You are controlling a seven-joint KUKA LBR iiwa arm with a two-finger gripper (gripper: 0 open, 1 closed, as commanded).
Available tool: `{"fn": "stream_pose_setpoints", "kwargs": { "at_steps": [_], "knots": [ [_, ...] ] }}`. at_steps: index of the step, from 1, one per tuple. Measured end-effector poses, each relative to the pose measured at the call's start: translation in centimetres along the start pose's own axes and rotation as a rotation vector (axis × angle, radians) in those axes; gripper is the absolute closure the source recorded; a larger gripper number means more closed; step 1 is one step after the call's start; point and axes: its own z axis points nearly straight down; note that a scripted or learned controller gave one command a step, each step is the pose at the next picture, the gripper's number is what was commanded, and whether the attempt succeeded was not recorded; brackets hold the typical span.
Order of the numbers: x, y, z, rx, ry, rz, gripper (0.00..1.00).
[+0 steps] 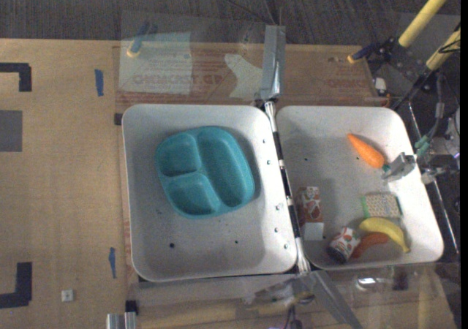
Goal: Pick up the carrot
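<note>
The orange carrot (365, 150) lies in the upper right part of the right bin (322, 130), its tip pointing up-left. A small grey gripper (399, 167) reaches in from the bin's right rim, just right of and below the carrot's thick end. It is very close to the carrot, and whether they touch is unclear. Nothing can be seen held in it.
A teal divided plate (207, 171) sits in the left bin (146, 240). The lower part of the right bin holds a small printed carton (310, 205), a white cube (313, 231), a can (341, 243), a banana (385, 229), a reddish piece (368, 245) and a patterned block (382, 205).
</note>
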Motion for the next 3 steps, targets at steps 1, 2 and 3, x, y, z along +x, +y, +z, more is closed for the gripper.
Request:
{"fn": "stream_pose_setpoints", "kwargs": {
  "at_steps": [1, 2, 3],
  "knots": [
    [-1.8, 6.6, 9.7, -0.002, -0.002, -0.274, 0.00],
    [-1.4, 12.0, 12.6, -0.009, 0.003, -0.277, 0.00],
    [-1.4, 12.0, 12.6, -0.008, 0.003, -0.277, 0.00]
  ]
}}
